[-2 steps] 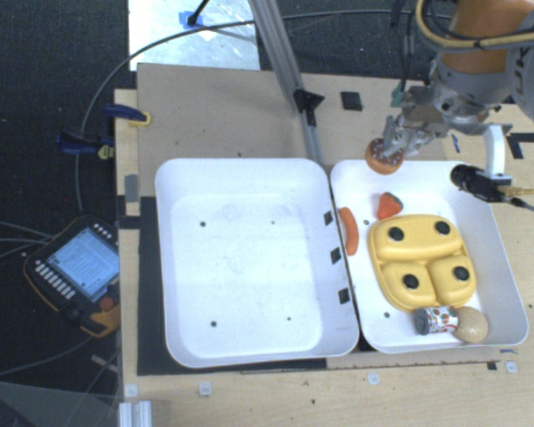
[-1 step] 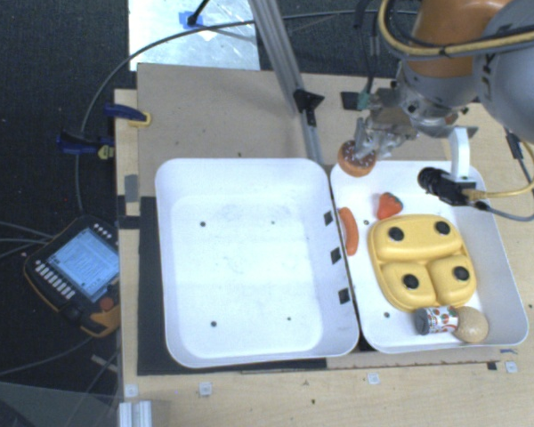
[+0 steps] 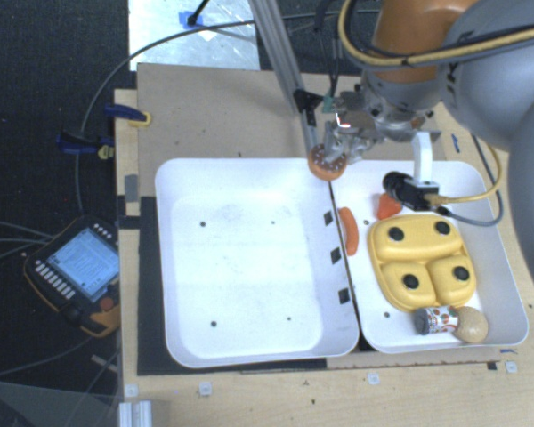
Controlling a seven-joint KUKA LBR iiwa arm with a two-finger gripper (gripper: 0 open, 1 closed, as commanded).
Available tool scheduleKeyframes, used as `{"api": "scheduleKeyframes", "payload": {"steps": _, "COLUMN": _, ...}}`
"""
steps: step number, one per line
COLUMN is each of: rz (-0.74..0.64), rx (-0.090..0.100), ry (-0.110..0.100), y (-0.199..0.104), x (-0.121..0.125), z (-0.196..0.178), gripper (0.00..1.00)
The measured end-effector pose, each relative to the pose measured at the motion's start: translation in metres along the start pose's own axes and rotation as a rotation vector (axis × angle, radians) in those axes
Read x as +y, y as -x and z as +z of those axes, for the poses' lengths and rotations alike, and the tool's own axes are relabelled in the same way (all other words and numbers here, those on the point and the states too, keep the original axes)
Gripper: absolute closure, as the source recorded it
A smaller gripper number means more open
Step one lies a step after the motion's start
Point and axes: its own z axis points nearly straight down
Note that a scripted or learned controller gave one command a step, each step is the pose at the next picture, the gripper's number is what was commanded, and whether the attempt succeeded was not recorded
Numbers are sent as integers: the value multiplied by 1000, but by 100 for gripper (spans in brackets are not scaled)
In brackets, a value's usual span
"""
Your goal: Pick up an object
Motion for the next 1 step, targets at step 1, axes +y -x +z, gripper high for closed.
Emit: {"api": "scheduleKeyframes", "payload": {"steps": 1, "rz": 0, "rx": 0, "ry": -2, "y": -50, "x": -1, "z": 23, "gripper": 100}}
